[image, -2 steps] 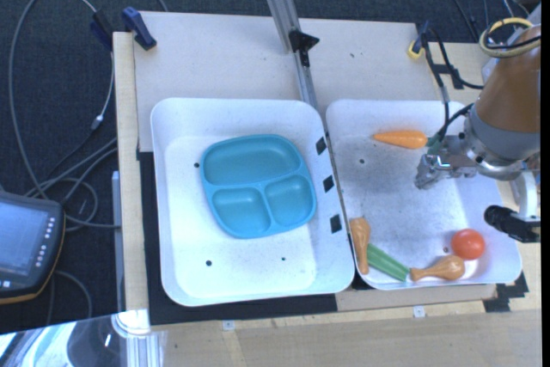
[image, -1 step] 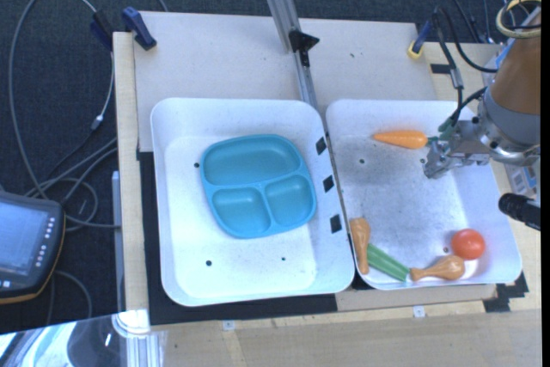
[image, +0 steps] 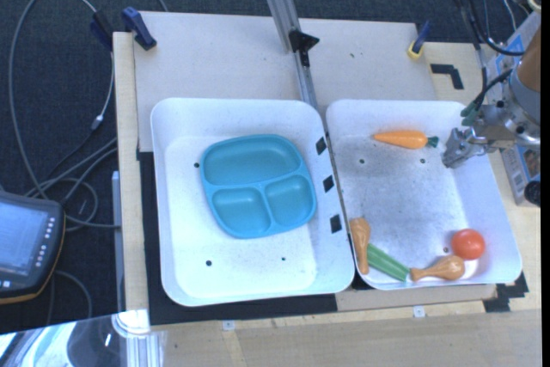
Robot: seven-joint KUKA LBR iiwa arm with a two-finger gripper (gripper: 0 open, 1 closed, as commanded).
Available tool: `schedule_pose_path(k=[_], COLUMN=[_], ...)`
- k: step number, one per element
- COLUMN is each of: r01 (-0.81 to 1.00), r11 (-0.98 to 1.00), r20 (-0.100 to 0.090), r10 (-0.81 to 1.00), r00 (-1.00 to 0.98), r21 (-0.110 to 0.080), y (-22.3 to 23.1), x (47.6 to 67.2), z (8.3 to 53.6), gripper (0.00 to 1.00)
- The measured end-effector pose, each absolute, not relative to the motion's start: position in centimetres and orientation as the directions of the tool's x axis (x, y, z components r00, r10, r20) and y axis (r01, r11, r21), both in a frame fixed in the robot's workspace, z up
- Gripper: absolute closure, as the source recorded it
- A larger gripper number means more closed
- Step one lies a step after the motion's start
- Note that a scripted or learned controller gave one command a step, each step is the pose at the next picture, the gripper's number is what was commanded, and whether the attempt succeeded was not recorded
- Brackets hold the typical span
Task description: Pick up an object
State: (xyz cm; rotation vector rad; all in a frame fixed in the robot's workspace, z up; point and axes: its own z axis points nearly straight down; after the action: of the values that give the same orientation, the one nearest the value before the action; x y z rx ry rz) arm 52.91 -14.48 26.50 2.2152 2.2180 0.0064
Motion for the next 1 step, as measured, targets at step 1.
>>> schedule_pose_path(k=[1], r01=[1.000], r11=[0.006], r20=[0.000], r10=[1.000], r00=[-0.006], r21=[0.004], y=[-10.12], x=[56.10], z=[25.68], gripper=[1.00])
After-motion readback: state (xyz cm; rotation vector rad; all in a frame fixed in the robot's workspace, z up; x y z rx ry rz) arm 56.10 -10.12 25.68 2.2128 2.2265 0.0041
